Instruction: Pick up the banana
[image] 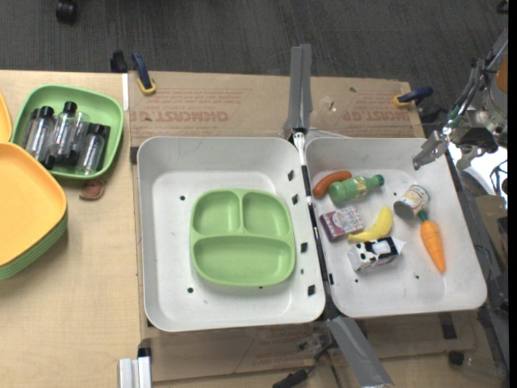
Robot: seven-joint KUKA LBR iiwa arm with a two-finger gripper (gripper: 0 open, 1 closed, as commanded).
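The yellow banana [373,226] lies in the middle of the right white bin [404,297]. It rests between a purple snack packet [342,221] on its left and a black-and-white carton [376,253] just below it, touching both. My gripper [430,147] hangs over the bin's far right corner, above and to the right of the banana and well apart from it. Nothing is seen in it.
The right bin also holds a red sausage [331,182], a green bottle [356,187], a small can [412,200] and a carrot [434,246]. A green divided plate [242,237] lies in the left bin [161,241]. A green tray of bottles [69,132] and stacked orange plates [28,208] sit at far left.
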